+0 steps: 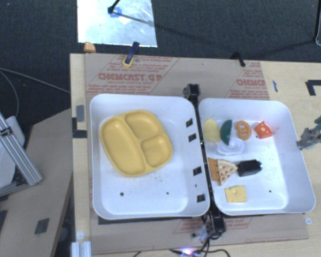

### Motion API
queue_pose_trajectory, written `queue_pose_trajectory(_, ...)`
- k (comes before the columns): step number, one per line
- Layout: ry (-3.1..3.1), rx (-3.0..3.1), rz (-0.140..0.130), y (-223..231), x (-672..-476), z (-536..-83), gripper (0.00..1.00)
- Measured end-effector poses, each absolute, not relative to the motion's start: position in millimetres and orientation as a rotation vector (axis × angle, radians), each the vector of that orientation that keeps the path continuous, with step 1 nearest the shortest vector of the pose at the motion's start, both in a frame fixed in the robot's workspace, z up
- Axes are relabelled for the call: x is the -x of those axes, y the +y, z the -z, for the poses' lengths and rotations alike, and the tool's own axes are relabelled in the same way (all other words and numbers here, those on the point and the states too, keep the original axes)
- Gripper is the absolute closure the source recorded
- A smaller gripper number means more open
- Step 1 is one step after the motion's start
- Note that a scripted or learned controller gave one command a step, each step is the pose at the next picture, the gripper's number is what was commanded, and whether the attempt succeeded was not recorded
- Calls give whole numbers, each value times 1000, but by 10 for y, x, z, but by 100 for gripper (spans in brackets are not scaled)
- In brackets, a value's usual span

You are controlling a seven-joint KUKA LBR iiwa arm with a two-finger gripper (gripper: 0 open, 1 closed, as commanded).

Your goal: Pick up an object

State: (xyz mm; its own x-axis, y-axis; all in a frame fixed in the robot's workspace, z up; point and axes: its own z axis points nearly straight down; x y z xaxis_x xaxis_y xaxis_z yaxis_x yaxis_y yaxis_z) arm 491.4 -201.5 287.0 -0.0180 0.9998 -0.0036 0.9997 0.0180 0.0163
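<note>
The right bin [297, 178] holds several small items. Along its far side lie a yellow lemon-like piece [212, 130], a dark green piece [226, 131], an orange ring [243, 129] and a red piece [263, 129]. A white item [232, 148] lies just below them. A pizza slice [222, 170], a black object [249, 167] and a yellow cheese square [236, 194] lie nearer the front. My gripper [309, 138] comes in at the right edge, over the bin's right rim and apart from all the items.
The left bin [104, 197] holds a yellow divided tray [136, 142]. A black divider with clips [199, 159] runs between the bins. A blue and yellow tool [131, 54] lies on the cardboard behind the left bin.
</note>
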Motion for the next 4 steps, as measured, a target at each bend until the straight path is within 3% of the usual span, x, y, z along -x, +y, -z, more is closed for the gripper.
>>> queue_pose_trajectory(4, 2249, -2157, -28, -1996, -4962, -3294, 100)
